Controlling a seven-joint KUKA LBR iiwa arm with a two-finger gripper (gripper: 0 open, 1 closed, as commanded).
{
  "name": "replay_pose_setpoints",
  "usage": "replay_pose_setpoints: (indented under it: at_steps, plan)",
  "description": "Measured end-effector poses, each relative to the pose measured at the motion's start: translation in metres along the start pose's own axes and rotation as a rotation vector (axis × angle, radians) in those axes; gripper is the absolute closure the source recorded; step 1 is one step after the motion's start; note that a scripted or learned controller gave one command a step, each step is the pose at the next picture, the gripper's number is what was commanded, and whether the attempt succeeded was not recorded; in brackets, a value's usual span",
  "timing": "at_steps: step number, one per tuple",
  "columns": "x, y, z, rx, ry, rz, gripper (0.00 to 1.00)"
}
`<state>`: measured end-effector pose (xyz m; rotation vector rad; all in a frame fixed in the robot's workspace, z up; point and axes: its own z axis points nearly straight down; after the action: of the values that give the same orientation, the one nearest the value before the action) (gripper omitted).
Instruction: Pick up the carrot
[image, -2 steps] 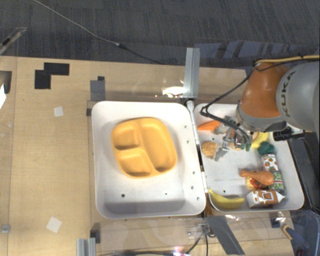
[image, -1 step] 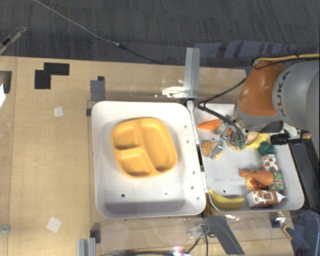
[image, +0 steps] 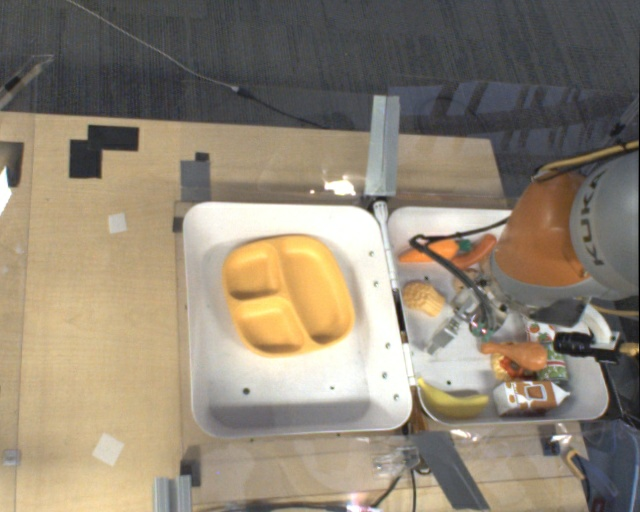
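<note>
The carrot (image: 422, 256), orange with a bit of green at one end, lies along the far side of the right bin (image: 595, 400). A black cable loops over part of it. My gripper (image: 446, 334) hangs over the middle of that bin, below the carrot and apart from it, just right of a bread roll (image: 421, 297). The grey arm with its orange band (image: 540, 240) covers the bin's far right corner.
In the right bin lie a banana (image: 455, 402) at the near edge, a small printed carton (image: 528, 397) and an orange food piece (image: 517, 353). The left bin (image: 210, 400) holds a yellow divided plate (image: 288, 294). A metal post (image: 381, 150) stands behind the bins.
</note>
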<state>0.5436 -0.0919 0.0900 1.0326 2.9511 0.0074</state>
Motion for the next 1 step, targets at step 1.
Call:
replay_pose_setpoints:
  at_steps: [1]
  plan:
    - [-0.0365, 0.0271, 0.0018, 0.002, 0.002, 0.081, 0.00]
